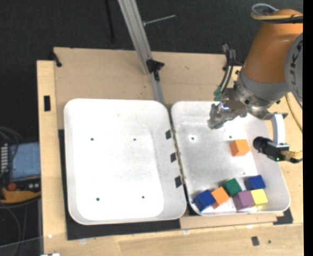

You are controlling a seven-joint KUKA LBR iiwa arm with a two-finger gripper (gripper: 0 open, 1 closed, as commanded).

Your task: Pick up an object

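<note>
Orange block (240, 147) lies unpicked near the gripper (217, 117) (jaw state I cannot tell), which must next descend onto it.

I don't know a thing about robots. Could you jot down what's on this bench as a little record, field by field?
arm: grey with an orange band, reaching in from the right
gripper: over the right bin's far part, nothing seen between its fingers
left bin: white, shallow
right bin: white, holds seven blocks
lone block: orange block, apart from the rest
near-edge cluster: blue block, orange, green, purple, yellow, dark blue
</note>
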